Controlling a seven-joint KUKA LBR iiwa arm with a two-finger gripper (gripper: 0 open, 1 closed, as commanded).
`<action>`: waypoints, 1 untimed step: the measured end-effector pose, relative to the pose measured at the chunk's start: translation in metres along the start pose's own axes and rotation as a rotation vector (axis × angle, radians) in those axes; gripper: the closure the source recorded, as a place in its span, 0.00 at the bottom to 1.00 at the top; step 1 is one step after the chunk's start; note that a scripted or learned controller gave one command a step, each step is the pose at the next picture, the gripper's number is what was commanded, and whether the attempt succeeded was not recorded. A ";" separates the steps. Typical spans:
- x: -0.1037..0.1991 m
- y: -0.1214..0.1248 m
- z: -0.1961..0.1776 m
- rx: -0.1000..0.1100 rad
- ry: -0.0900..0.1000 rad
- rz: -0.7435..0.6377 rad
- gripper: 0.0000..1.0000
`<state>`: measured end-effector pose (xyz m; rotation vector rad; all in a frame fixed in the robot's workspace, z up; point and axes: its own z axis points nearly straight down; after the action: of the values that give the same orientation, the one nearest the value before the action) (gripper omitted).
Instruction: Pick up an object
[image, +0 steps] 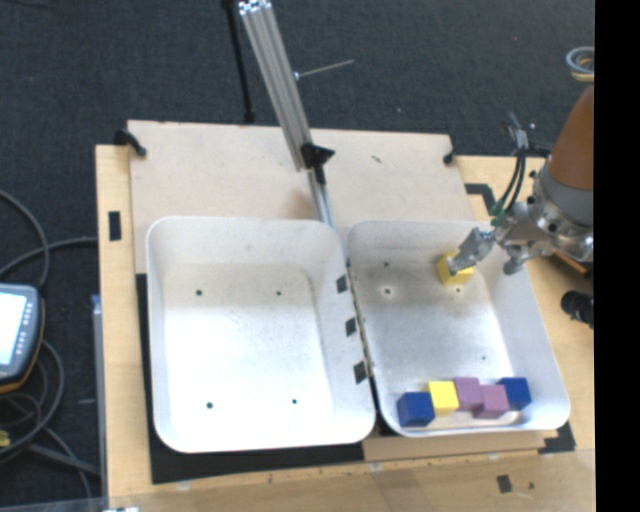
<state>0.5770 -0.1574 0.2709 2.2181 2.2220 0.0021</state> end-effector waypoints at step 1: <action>-0.023 0.088 0.115 0.004 -0.002 -0.002 0.00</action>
<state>0.6658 -0.1806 0.1562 2.2174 2.2251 -0.0046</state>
